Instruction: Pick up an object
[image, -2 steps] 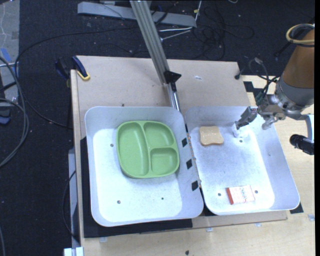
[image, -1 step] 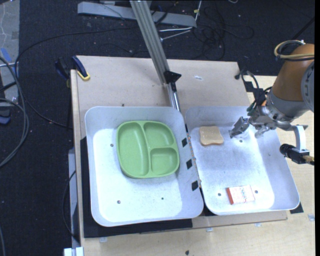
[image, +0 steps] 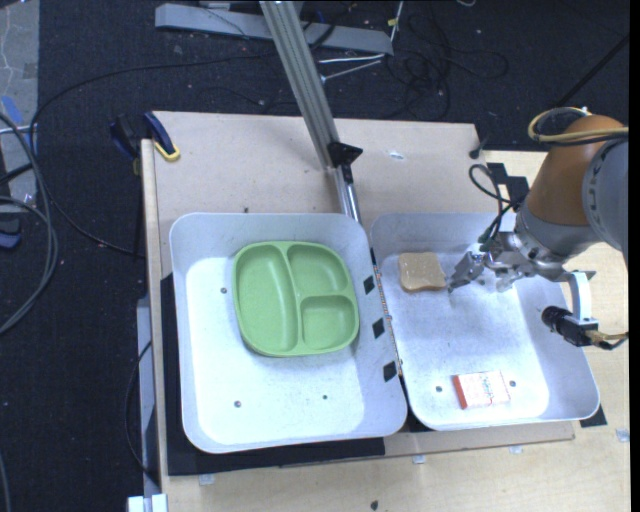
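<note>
A tan slice of bread (image: 421, 272) lies in the upper left part of the right bin (image: 560, 370). Near that bin's front sits a small red and white box (image: 480, 389). My gripper (image: 482, 277) hangs just right of the bread, over the bin's upper middle, reaching in from the right. Its fingers stand apart with nothing between them, and the left fingertip (image: 460, 277) is close to the bread's right edge.
The left bin (image: 200, 400) holds a green divided plate (image: 297, 298). A grey metal pole (image: 320, 110) slants down from the top to where the bins meet. A black cable end (image: 560, 322) hangs over the right bin's right side.
</note>
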